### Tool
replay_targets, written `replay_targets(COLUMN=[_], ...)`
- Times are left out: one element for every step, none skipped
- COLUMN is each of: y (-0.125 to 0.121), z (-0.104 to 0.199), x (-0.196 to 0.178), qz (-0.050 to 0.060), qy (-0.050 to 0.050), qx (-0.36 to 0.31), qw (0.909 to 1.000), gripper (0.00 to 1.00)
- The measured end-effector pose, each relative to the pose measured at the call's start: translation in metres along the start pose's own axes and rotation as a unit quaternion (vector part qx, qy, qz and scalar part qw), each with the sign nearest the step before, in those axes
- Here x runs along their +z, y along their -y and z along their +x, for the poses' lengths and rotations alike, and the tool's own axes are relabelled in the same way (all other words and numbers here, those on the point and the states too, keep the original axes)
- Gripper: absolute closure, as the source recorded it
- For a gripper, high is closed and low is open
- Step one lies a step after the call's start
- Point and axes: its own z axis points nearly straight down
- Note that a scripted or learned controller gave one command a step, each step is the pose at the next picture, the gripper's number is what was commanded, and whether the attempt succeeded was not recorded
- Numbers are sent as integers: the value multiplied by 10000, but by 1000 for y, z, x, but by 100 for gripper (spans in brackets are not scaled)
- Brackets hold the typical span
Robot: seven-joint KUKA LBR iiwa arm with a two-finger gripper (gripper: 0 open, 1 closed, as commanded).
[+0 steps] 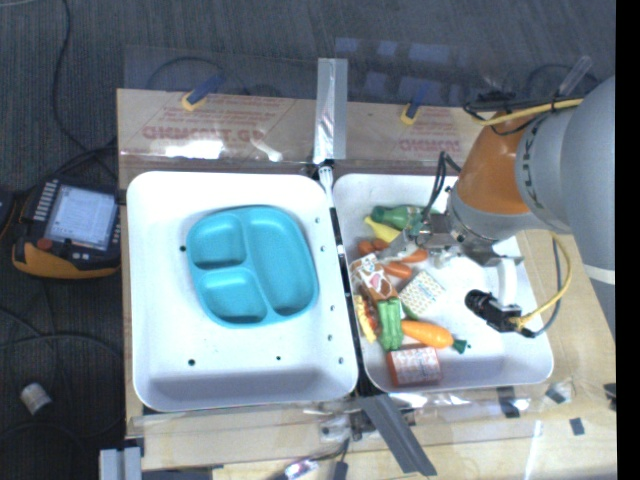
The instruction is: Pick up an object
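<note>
From my feed, dark carpet surrounds the bench, where two white bins sit side by side. The left bin (150,368) holds a blue divided tray (250,265). The gripper (425,236) is down in the right bin (530,358) over toy food; its state I cannot tell. A toy carrot (432,334) lies nearly level, green top pointing right. No label is readable.
</note>
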Motion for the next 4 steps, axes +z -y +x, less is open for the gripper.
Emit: replay_targets(y=[-2, -2, -78, -37], z=[3, 3, 33, -5], x=[-10, -10, -85, 9], qz=[-17, -17, 126, 78], qy=[-21, -18, -19, 2], qx=[-12, -11, -296, -408], qw=[10000, 10000, 9995, 9991], gripper=[100, 0, 0, 0])
